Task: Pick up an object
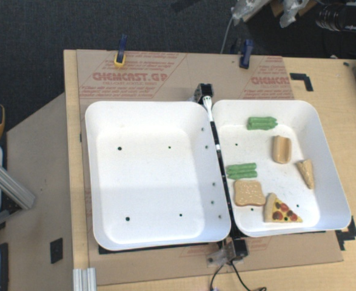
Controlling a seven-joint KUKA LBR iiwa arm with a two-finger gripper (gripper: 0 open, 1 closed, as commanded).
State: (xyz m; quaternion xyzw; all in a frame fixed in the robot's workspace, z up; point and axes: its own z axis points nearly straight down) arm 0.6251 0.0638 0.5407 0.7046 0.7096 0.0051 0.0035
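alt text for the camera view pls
Two shallow white bins sit side by side; the right bin holds two green pieces, a bread slice, a pizza slice and two tan pieces. The end effector hangs above the bench's far edge.

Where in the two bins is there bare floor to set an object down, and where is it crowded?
The left bin has bare floor wall to wall. In the right bin, room lies between the upper green piece and lower green piece. The near end is crowded: toast touches pizza.

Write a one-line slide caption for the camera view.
Gripper raised beyond the bench; right bin holds two green pieces, a bread roll, toast and a pizza slice.
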